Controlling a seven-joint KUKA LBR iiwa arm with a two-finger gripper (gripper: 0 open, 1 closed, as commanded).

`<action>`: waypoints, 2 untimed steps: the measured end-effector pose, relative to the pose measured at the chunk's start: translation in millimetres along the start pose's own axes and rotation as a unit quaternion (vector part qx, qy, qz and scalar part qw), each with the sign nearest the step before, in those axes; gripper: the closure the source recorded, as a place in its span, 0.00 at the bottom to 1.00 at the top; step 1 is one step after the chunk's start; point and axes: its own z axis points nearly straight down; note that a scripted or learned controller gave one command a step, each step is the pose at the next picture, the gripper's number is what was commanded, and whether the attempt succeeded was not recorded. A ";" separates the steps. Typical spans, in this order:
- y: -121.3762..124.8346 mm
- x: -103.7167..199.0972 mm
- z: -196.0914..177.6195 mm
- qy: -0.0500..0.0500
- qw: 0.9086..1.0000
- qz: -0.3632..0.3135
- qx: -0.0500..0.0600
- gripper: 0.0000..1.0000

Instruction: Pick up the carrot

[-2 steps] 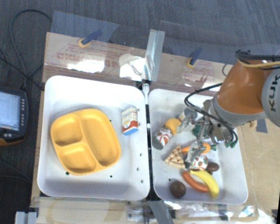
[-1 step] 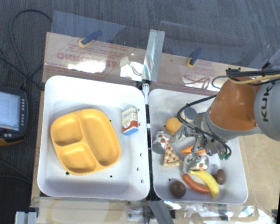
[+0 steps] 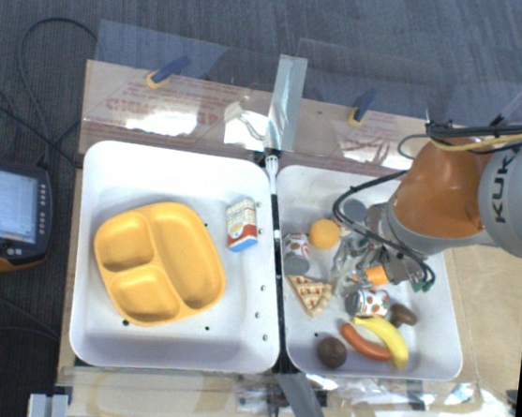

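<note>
From the overhead camera we see the arm reaching in from the right, its gripper [image 3: 360, 265] lowered into the right bin [image 3: 446, 358] among the crowded items. We cannot tell whether it is open or closed, because the wrist and its cables cover it.

A small orange piece [image 3: 377, 275] sits just beside the gripper; we take it to be the carrot, though it is too hidden for us to be sure. We cannot see it clasped.

Near it lie a spotted can [image 3: 370, 303], a banana [image 3: 385, 338], a red sausage [image 3: 364, 343], a pizza slice [image 3: 310, 294] and an orange ball [image 3: 325, 233]. The left bin [image 3: 84, 342] holds a yellow divided tray [image 3: 157, 261] and a small carton [image 3: 241, 224].

We judge the approach done, while the grasp and the lift remain unconfirmed.
</note>
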 end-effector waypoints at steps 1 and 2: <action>89.1 -7.0 -84.5 0.005 0.998 0.061 -0.006 1.00; 32.4 47.8 3.3 0.011 0.997 0.072 -0.006 1.00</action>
